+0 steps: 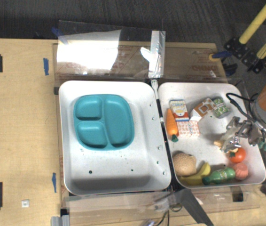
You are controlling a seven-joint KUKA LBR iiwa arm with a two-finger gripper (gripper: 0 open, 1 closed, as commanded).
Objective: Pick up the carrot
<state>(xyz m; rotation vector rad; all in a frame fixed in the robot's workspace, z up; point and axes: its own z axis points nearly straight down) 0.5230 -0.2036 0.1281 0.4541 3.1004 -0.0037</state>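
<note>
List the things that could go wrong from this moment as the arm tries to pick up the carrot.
1. The carrot lies hard against the right bin's left wall, so one side of the hand may strike the wall.
2. A small carton and a box sit against the carrot; they could be nudged or grabbed instead.
3. The hand is across the bin by the tomato, which it might knock.

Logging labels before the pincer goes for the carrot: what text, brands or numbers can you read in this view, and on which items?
Nothing can be read here.
Orange-and-white carton: printed face, too blurred.
Red-and-white box: print too small.
Brown-and-green packet: picture and print blurred.
Cardboard behind the right bin: faint stamped letters, illegible.
Carrot, teal plate: no markings.
</note>
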